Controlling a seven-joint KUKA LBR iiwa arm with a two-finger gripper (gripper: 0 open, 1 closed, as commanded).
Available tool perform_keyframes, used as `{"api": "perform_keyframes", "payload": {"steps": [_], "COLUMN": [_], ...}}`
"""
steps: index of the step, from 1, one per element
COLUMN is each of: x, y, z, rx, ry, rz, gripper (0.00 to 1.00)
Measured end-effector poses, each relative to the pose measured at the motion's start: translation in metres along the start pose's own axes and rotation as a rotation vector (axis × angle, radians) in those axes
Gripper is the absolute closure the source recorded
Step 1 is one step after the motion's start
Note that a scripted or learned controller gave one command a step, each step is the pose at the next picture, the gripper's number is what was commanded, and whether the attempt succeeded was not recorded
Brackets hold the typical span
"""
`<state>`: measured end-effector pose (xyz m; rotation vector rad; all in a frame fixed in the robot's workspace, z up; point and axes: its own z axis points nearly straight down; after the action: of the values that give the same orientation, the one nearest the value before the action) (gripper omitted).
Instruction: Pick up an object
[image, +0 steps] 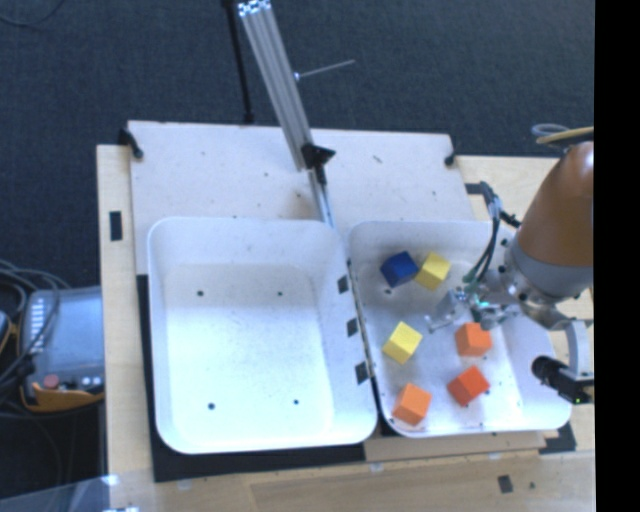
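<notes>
The right bin (500, 425) holds several cubes: a blue one (399, 268) and a yellow one (434, 270) at the back, another yellow one (403, 341) in the middle, and three orange ones (473, 340) (468, 384) (412, 403) toward the front. My gripper (462, 308) reaches in from the right and hangs low over the middle of this bin. It is just behind and to the left of the rearmost orange cube, close to it or touching it. I see no cube lifted off the bin floor.
The left bin (160, 300) stands beside the right one, their rims meeting at the centre. A slanted metal pole (285, 90) rises from behind the bins. The arm's orange band (560, 205) looms over the right bin's right edge.
</notes>
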<state>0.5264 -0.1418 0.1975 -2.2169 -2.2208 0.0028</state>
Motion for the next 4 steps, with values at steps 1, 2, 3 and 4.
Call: {"api": "perform_keyframes", "payload": {"steps": [1,2,3,4], "x": [0.0,0.001,-0.001,-0.001], "y": [0.001,-0.006,-0.001,0.0], "z": [-0.002,0.043,0.072,0.063], "rx": [-0.005,0.001,-0.017,-0.019], "ry": [-0.002,-0.001,-0.002,0.0], "rz": [0.003,0.004,-0.001,0.009], "gripper": [0.0,0.0,0.0,1.0]}}
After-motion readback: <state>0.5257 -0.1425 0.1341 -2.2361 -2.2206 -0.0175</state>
